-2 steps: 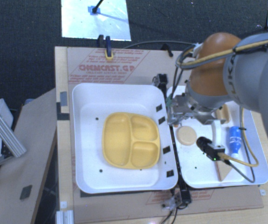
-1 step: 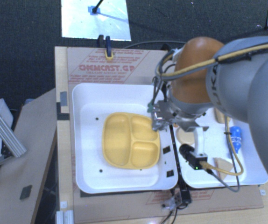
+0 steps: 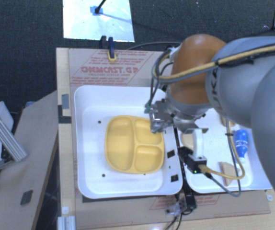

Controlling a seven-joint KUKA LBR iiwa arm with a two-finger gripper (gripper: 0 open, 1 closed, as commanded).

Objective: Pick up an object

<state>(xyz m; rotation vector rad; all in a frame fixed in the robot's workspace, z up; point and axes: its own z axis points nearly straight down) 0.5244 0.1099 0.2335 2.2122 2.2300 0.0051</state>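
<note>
Gripper (image 3: 156, 123) sat at the right rim of the yellow plate (image 3: 128, 145) in the left bin (image 3: 87, 128); open or closed, couldn't tell. Arm (image 3: 233, 80) hid much of the right bin (image 3: 209, 183), where a blue object (image 3: 241, 143) and a tan wedge (image 3: 227, 169) showed.

The yellow divided plate (image 3: 132, 145) filled most of the left bin (image 3: 90, 176), leaving bare floor along the left wall, the near edge and a far strip. The arm (image 3: 252, 80) hung over the ridge between the bins and covered much of the right bin (image 3: 213, 145). There, a blue object (image 3: 241, 143) and a tan wedge (image 3: 228, 169) lay toward the right side.
</note>
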